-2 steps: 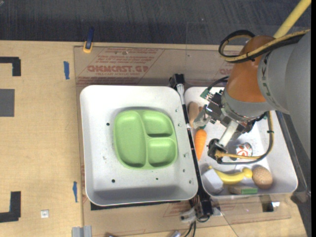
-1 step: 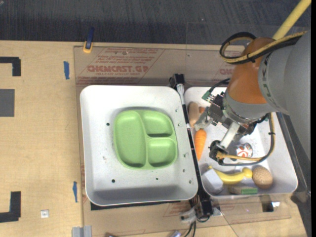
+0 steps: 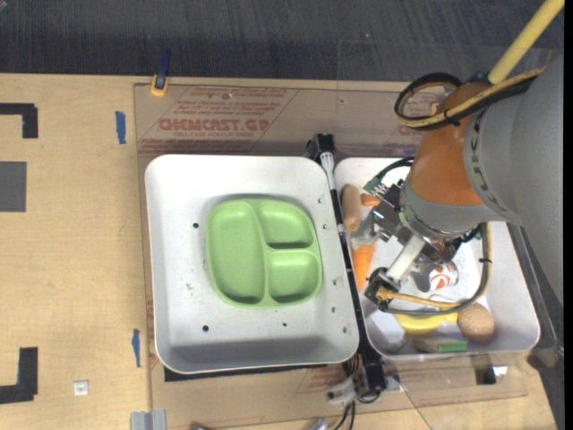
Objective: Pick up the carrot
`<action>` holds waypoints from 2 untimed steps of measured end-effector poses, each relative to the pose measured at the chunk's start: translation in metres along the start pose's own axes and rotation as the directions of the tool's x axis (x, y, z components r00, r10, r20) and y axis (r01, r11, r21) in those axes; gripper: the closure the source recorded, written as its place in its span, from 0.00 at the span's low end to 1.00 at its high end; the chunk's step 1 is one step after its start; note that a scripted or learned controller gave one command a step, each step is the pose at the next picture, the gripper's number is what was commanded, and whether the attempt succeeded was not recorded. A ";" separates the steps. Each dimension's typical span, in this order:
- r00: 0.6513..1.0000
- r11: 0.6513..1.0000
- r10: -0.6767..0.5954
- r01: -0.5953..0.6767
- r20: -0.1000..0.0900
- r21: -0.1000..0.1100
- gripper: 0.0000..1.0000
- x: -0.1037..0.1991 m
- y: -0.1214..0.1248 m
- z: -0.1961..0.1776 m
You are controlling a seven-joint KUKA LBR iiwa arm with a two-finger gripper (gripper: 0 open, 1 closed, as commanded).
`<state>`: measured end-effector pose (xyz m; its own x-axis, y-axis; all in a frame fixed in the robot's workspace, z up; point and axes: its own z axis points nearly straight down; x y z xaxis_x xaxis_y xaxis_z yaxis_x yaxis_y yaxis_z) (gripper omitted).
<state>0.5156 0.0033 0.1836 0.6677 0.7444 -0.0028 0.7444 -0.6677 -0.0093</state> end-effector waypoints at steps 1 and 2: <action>0.997 0.997 0.072 -0.072 0.001 0.000 0.00 -0.015 -0.036 0.001; 0.998 0.998 0.061 -0.061 -0.001 -0.006 0.00 0.007 -0.013 0.000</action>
<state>0.5109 0.0169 0.1836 0.7117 0.7025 -0.0020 0.7025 -0.7117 -0.0027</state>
